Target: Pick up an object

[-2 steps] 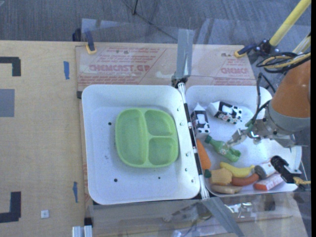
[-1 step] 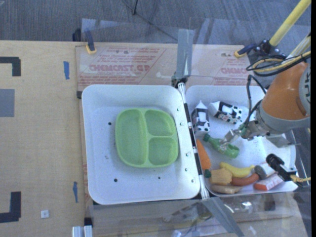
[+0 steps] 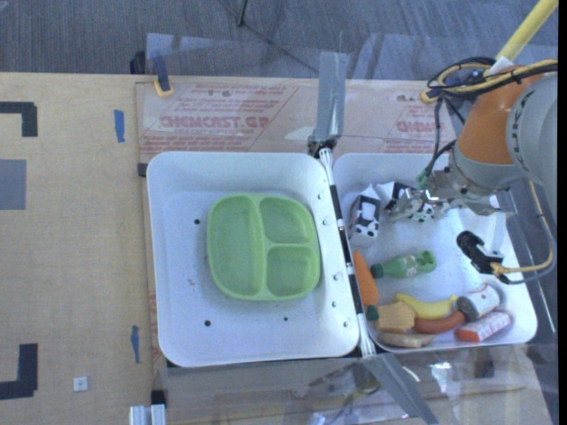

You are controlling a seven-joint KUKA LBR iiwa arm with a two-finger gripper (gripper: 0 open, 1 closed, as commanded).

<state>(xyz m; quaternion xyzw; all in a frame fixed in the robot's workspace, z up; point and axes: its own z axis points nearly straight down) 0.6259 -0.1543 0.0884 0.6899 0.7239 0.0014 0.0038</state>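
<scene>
Nearest the camera, along the front wall of the right bin (image 3: 524,328), lie a red and white packet (image 3: 484,328), a reddish sausage (image 3: 434,324) and a tan piece of bread (image 3: 396,319). All three are well apart from the jaws, on their camera side. Just behind them sit a grey and red cylinder (image 3: 479,303) and a yellow banana (image 3: 427,306), and the banana rests against the sausage.

An orange carrot (image 3: 361,278) lies along that bin's left wall, closer to the camera than the jaws and to their left in the view. A green bottle (image 3: 403,266) lies on its side between the banana and the jaws, near them but apart.

Well to the left of the jaws, the left bin (image 3: 168,268) holds a green divided plate (image 3: 263,246), flat and roughly in the middle.

Farthest back, the gripper (image 3: 412,204) hangs low over the far part of the right bin, at the end of the arm (image 3: 537,135) coming in from the right. Whether its jaws are spread or pressed together cannot be told. A black and white spotted toy (image 3: 365,218) sits just beside the jaws on their left in the view, by the bin's left wall. Whether it touches them cannot be told.
</scene>
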